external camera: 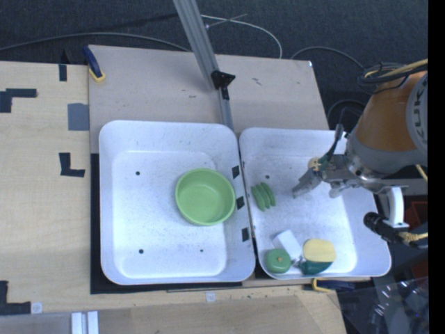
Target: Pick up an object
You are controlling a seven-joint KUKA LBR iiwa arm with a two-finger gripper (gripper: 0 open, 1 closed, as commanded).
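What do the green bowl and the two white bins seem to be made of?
The round green bowl looks like smooth moulded plastic: even colour, soft sheen. The left shallow white bin and the right shallow white bin look like thin matte plastic, with rounded corners and dark speckles; this is uncertain.

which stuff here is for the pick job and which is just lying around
For the job: gripper; green bowl; green ridged piece; green round toy; white block; yellow and green sponge.

Lying about: blue-handled clamp; white cable.

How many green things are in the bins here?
3, none seen hidden: a green bowl in the left bin, a ridged green piece by the right bin's left wall, and a small green round object at its front edge.
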